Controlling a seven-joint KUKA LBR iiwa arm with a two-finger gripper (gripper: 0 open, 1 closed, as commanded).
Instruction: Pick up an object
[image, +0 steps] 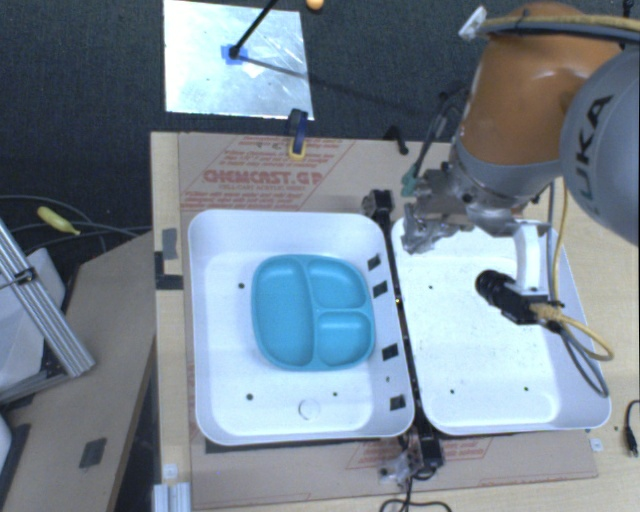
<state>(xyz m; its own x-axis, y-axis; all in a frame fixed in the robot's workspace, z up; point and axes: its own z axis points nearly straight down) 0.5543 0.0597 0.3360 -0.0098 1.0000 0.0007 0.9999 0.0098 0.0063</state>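
A blue divided plate (308, 310) with three compartments lies flat in the middle of the left bin (220, 400). My gripper (424, 228) hangs low over the far left corner of the right bin (480, 400), close to the divider between the bins. It is to the right of the plate and apart from it. Nothing is visible in the gripper. The grey and orange wrist (520, 100) hides the bin's far right part.
A black cylindrical part (503, 294) with a yellow cable (580, 345) hangs from the arm over the right bin. A faint small round mark (308, 408) sits near the left bin's front wall. Cardboard (270, 175) lies under both bins.
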